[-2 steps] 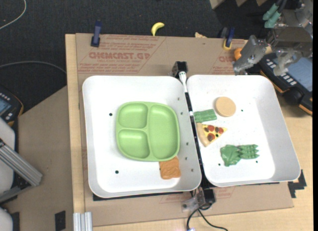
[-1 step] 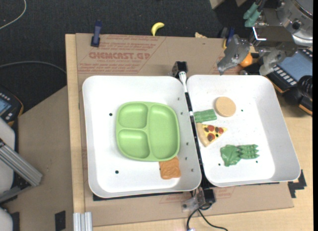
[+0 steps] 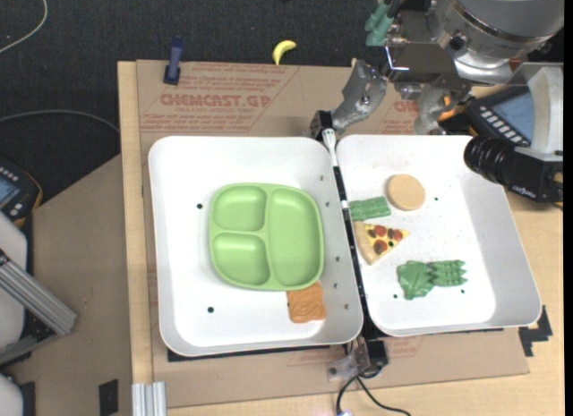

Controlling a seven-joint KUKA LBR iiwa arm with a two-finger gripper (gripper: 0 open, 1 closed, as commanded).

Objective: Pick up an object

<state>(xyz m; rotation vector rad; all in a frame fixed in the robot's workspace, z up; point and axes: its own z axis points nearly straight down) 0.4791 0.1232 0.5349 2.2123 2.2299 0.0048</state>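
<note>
Two white bins sit side by side: the left bin (image 3: pixel 170 226) holds a green divided plate (image 3: pixel 266 236) with an orange piece (image 3: pixel 306 303) just below it. The right bin (image 3: pixel 483 244) holds green broccoli (image 3: pixel 430 277), a pizza slice (image 3: pixel 381 239), a tan disc (image 3: pixel 406 192) and a small green bar (image 3: pixel 368 208). The gripper (image 3: pixel 358 101) hangs above the bins' far edge; I cannot tell its spread.

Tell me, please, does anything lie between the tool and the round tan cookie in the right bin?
Nothing visible does. The tool hangs above the right bin's far left corner, and the cookie lies uncovered on the white floor, the green piece beside it.
</note>
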